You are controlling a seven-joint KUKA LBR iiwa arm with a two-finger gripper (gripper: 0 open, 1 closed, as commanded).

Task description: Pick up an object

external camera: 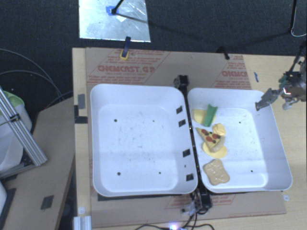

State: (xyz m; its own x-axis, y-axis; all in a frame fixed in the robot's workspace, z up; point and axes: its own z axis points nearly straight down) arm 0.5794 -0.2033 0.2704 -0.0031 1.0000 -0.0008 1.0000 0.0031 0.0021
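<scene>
The right bin [259,147] holds a cluster of toy foods along its left side. A green piece [210,114] leans on a yellow round piece [198,115] at the top. Below them lie a pizza slice [210,136], a pale yellow lump [219,128] and a yellow curved piece [216,150]. A tan slice of toast [216,171] lies nearest the front. My gripper [265,100] hangs over the bin's far right corner, well to the right of the foods and touching none of them.
The left bin [139,138] sits beside the right one, with a black clip strip [184,128] along the shared wall. A metal sheet [114,13] lies beyond the bench. An aluminium frame [19,128] stands at the left.
</scene>
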